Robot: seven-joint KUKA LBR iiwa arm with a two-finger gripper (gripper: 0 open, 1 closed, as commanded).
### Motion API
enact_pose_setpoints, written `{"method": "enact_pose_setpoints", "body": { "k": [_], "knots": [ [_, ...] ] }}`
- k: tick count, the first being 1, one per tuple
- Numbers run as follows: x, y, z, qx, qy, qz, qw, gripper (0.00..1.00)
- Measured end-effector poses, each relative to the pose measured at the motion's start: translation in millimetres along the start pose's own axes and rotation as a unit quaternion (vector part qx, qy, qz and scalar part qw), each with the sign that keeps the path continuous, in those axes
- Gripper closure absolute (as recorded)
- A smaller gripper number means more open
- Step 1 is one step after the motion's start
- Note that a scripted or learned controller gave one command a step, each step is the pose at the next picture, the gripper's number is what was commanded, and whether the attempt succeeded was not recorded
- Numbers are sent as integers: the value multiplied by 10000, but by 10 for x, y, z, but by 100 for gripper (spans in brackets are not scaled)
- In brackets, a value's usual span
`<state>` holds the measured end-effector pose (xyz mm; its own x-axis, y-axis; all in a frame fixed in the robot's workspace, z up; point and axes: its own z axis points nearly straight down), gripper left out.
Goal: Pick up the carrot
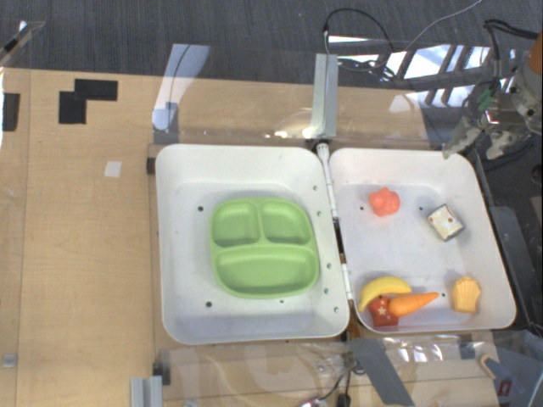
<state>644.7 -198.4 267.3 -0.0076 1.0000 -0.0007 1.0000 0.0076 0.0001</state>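
The orange carrot [415,303] lies on its side in the front of the right bin [407,244], its tip pointing right. Its thick end touches a small red item [383,311], and a yellow banana [381,288] curves just behind it. My gripper [480,125] hangs past the bin's far right corner, well away from the carrot, partly lost among cables and glare.
Also in the right bin are a pink-orange lump [384,202] at the back, a small white block [445,222] to the right and a yellow ridged piece [465,294] at the front right. A green divided plate [263,246] sits in the left bin [182,227].
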Motion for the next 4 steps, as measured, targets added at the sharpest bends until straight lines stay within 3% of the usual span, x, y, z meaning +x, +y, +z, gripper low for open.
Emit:
{"method": "enact_pose_setpoints", "body": {
  "k": [1, 2, 3, 4],
  "knots": [
    [-67, -886, -426, 0, -2, 1730, 9849, 0],
    [-57, -861, -507, 8, -11, 1678, 9858, 100],
    [-57, -861, -506, 9, -12, 1678, 9858, 0],
    [27, -1474, 309, 15, 3, 1502, 9887, 0]
  ]
}}
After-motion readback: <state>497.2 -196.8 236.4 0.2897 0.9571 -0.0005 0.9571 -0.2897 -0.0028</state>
